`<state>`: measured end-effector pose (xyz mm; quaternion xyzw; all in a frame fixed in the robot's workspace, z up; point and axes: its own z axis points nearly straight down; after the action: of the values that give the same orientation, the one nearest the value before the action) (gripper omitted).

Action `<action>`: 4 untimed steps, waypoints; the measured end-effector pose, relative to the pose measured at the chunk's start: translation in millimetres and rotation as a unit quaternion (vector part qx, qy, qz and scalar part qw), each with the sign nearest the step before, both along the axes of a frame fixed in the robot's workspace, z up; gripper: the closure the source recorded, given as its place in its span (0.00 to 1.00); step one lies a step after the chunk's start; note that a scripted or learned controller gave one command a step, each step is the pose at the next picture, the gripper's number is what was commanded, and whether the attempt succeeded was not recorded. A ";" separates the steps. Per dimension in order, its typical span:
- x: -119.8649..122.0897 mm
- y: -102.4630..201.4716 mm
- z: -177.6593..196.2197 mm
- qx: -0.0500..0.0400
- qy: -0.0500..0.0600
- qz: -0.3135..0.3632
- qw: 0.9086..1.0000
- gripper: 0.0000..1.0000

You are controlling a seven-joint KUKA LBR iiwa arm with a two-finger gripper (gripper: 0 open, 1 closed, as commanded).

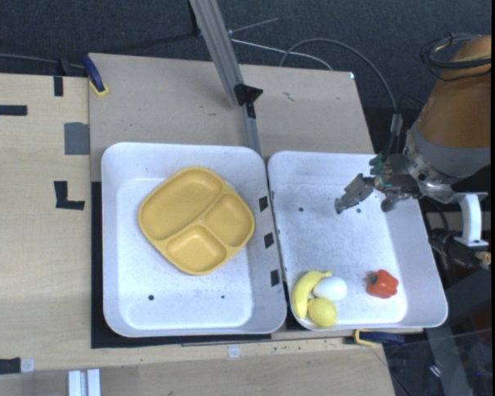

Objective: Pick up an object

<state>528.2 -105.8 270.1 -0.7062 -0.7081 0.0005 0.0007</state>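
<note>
My gripper (370, 198) hangs over the upper right part of the right bin (330, 229), its two fingers spread open with nothing between them. At the bin's near edge lie a yellow banana (305, 287), a white egg-shaped object (332, 289) and a yellow lemon (322, 311), bunched together. A red pepper-like object (382, 284) sits to their right, well below the gripper. The left bin (124, 304) holds a yellow divided plate (196, 219).
A grey metal bar (219, 48) slants down from the top to the seam between the bins. A blue and yellow clamp (95, 77) sits on the bench's upper left corner. Thin cables (330, 52) loop behind the right bin.
</note>
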 end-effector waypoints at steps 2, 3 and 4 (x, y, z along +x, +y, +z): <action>8.2 4.7 -51.5 0.000 0.003 0.000 1.000 0.00; -1.2 1.0 -111.6 0.000 0.004 -0.001 1.000 0.00; 0.0 -7.0 -171.0 0.000 0.003 -0.001 1.000 0.00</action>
<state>528.2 -112.8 99.1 -0.7070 -0.7072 0.0026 0.0032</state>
